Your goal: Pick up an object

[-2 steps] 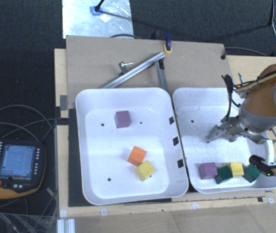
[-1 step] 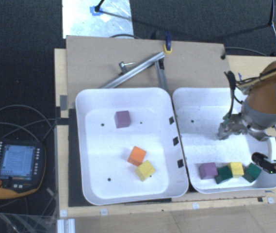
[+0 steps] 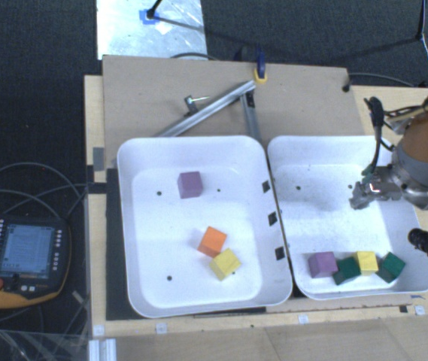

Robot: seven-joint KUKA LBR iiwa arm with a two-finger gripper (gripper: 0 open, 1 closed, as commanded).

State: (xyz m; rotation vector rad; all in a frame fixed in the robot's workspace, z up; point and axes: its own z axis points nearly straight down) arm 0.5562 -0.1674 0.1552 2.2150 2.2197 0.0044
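**Pincer over the right bin, blocks lying below**

Reaching in from the right, the grey arm point(image 3: 424, 145) is seen above the right bin point(image 3: 326, 153), with the orange band at its upper edge. The pincer point(image 3: 365, 194) is placed over the bin's right half, above bare white floor, well apart from the blocks near the front wall. Whether the pincer is wide or narrow cannot be told, as its tip is small and blurred; no block is seen in it.

Along the front of the right bin, four blocks are found in a loose row: a purple block point(image 3: 322, 263), a dark green block point(image 3: 345, 270) touching it, a yellow block point(image 3: 367, 261) just beside that one, and a second green block point(image 3: 391, 266) at the right end.

In the left bin point(image 3: 135, 201), a purple cube point(image 3: 190, 184) is set near the back. An orange cube point(image 3: 213, 241) and a yellow cube point(image 3: 226, 264) are found nearer the front, touching at a corner.

Both bins are carried by the tabletop point(image 3: 296, 89), across which a metal bar point(image 3: 206, 110) is laid at a slant. A control pendant point(image 3: 19, 262) is seen on the floor to the left.
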